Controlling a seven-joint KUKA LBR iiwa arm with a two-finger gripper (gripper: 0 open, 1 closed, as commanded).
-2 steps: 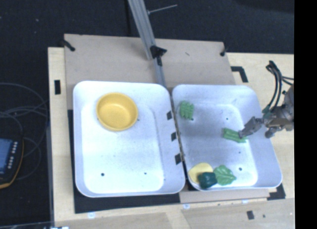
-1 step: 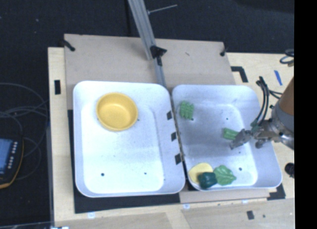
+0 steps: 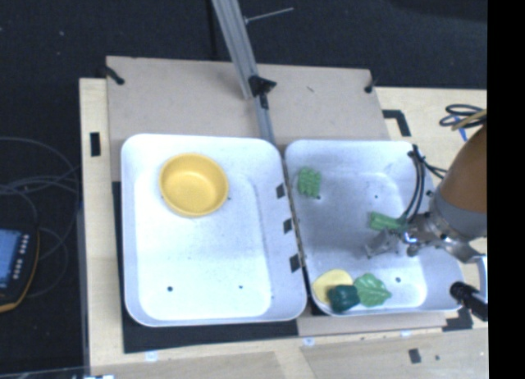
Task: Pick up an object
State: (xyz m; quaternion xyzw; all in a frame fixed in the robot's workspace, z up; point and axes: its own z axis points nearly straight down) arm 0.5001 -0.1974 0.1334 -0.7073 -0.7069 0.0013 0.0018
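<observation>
My gripper [image 3: 384, 241] is low in the right bin [image 3: 353, 156], near its right-hand middle, on the arm [image 3: 459, 197] that comes in from the right. A small green piece [image 3: 382, 222] lies right at the gripper's upper side, touching it or nearly so. A light green knobbly piece [image 3: 308, 181] sits at the bin's upper left. In the front corner lie a yellow piece [image 3: 326, 279], a dark green block [image 3: 344, 296] and a pale green leaf-shaped piece [image 3: 372, 289], close together.
A yellow bowl [image 3: 194, 184] stands in the upper left of the left bin [image 3: 205, 287]. A metal rail [image 3: 234, 33] slants down to the ridge between the bins. Cables [image 3: 420, 180] hang along the arm over the right bin's right wall.
</observation>
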